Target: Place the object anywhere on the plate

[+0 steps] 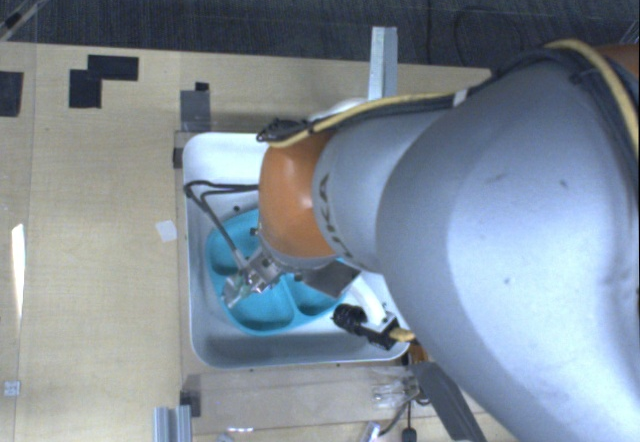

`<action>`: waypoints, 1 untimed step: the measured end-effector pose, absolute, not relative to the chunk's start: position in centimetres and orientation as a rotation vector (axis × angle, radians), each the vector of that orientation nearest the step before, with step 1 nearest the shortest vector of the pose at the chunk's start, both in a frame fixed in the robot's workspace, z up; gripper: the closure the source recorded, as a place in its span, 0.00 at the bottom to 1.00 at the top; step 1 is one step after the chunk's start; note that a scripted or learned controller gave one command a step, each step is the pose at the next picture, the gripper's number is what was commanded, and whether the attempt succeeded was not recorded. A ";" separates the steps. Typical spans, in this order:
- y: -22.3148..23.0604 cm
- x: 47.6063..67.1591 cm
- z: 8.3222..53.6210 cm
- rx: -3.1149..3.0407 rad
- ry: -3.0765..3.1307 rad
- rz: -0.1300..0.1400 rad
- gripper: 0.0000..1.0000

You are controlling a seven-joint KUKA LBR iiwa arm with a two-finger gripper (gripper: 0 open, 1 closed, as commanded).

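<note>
Grey arm [500, 230] foremost; tool [243, 287] low over blue plate [268, 314] in white bin [230, 355]; cannot tell if tool wide or narrow.

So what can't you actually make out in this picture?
Camera view:
- Whether the hand holds any object: too small and blurred.
- The blue plate, upper and right parts: covered by the orange band.
- The bench right of the white bin: covered by the grey arm.

Arm [480, 200] blankets the bin's [240, 345] right side — bare floor along its left wall, beside the plate [265, 315]
</note>
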State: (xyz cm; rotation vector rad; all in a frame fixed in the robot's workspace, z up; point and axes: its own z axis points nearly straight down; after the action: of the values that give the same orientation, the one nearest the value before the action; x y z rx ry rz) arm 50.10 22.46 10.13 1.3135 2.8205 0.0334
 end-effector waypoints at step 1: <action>22.8 50.2 10.9 1.304 2.822 0.045 1.00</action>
State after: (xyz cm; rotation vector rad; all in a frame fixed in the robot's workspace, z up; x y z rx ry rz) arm 50.25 22.82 10.95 1.3044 2.8216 0.0448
